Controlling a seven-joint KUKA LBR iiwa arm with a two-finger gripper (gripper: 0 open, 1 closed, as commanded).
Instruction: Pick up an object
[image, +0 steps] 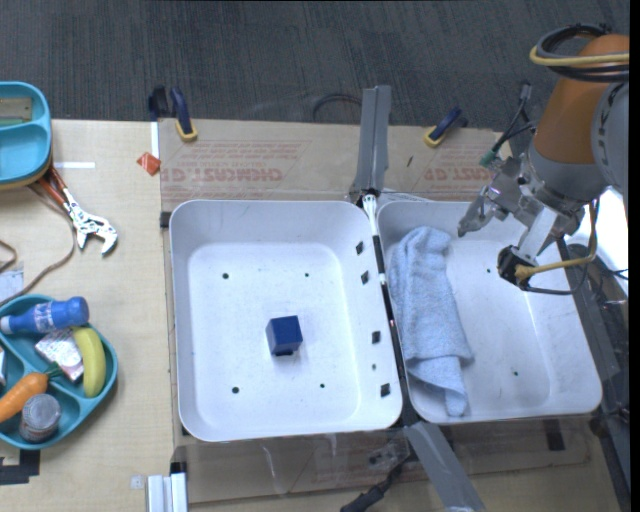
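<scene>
One blue cube (285, 334) is sitting in the middle of the left bin (200, 400), and one light blue towel (428, 310) is lying along the left side of the right bin (560, 390). Nothing's getting picked up yet. The gripper (505, 225) is hovering over the far right corner of the right bin, empty; can't tell if it's open or closed.
</scene>
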